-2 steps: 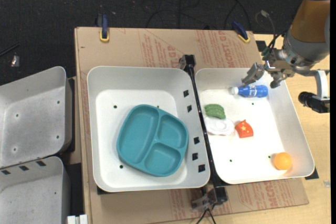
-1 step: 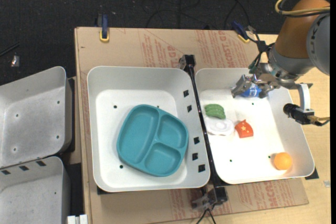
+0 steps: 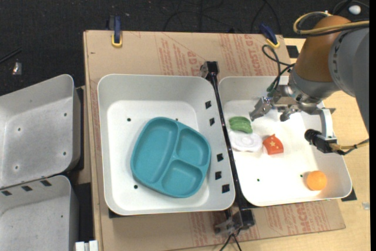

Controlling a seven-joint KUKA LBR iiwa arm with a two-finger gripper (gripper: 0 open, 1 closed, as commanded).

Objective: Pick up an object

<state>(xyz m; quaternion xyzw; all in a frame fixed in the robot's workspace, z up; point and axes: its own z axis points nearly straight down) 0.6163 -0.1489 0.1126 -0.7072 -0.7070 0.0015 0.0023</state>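
Camera view is giving me both bins from above, and I am reading them from the left. Left bin (image 3: 111,91) is carrying a teal divided plate (image 3: 170,156), lying flat with its three compartments facing up. Moving across the black divider, the right bin (image 3: 335,188) is holding the small pickable things: a green piece (image 3: 239,123) near the divider, a white round piece (image 3: 245,142) just below and touching or nearly touching it, a red piece with a pale mark (image 3: 273,145) just beside that, and an orange ball (image 3: 316,180) lying well apart toward the near right corner.

My arm is reaching in from the right, and the gripper (image 3: 272,107) is hovering over the upper part of the right bin, above and to the right of the green piece. Its fingers (image 3: 259,109) are looking spread apart, and I am seeing nothing between them.

As I am judging it, the pick is not yet made: every object is lying on the bin floor, none lifted. What is left is choosing one, probably the green or red piece nearest the fingers, descending, closing and raising it.
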